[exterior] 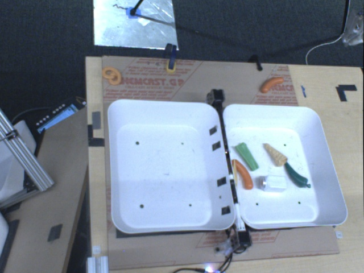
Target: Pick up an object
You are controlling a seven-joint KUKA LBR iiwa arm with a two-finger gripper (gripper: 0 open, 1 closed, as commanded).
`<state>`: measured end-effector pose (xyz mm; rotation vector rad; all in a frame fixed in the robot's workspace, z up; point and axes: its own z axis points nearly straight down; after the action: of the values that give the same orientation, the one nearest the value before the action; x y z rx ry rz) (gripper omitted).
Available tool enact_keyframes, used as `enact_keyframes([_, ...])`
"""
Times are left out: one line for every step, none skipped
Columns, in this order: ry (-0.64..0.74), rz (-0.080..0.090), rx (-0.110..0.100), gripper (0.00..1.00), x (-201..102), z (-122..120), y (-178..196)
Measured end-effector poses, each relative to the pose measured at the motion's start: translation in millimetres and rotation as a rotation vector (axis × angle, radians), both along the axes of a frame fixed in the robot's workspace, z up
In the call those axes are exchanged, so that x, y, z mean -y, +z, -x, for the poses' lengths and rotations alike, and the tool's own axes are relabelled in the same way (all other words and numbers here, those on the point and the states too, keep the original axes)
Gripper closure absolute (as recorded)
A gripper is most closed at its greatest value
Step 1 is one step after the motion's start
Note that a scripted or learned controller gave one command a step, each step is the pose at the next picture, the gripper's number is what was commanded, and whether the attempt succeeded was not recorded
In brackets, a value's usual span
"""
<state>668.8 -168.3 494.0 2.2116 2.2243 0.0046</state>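
Nothing lifted yet: green block point(247, 156), carrot point(243, 174), cone point(275, 154), white piece point(274, 183) lie in right bin point(327, 147); pincer state cannot be told.

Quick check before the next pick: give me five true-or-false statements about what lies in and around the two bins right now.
1. The light green block lies in the right white bin. True.
2. The orange carrot-shaped piece lies in the left white bin. False: it lies in the right bin, near the divider between the bins.
3. The tan cone-shaped piece sits beside the dark green pepper-shaped piece. True.
4. The small white box rests on the cardboard outside the bins. False: it lies inside the right bin.
5. An orange sausage-shaped piece lies on the cardboard beyond the right bin. True.
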Motion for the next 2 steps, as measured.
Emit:
enact_keyframes([0.001, 0.000, 0.001, 1.00, -24, 0, 33])
enact_keyframes([0.000, -0.001, -0.001, 1.00, -54, 0, 42])
